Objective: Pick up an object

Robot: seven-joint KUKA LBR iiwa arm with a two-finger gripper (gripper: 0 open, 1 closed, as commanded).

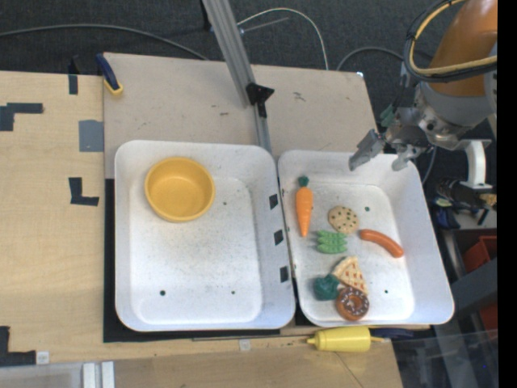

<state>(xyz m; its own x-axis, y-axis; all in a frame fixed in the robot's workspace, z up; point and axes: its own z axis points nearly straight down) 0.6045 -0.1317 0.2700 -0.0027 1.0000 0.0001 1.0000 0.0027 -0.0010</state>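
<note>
Gripper (pixel 380 157) hangs with jaws spread wide, nothing between them. Sausage (pixel 380 242) lies below the jaws in the right bin (pixel 432 297); looks light, smooth, rounded. Grip across its middle.

Robotics lab, taped plywood bench (pixel 48 241), loose cables (pixel 283 18), white bins (pixel 129 297) of toy food

Two bins side by side: left bin (pixel 137 297) has a bowl (pixel 179 187) in its far-left corner. Right bin (pixel 428 289) has a carrot (pixel 303 207) at far left, cookie (pixel 342 218) right of it, sausage (pixel 380 242) further right, leafy piece (pixel 330 242) below the cookie, pizza slice (pixel 350 273) and donut (pixel 352 304) nearest the front. My gripper (pixel 380 157) hangs over the right bin's far edge, fingers spread apart
</note>
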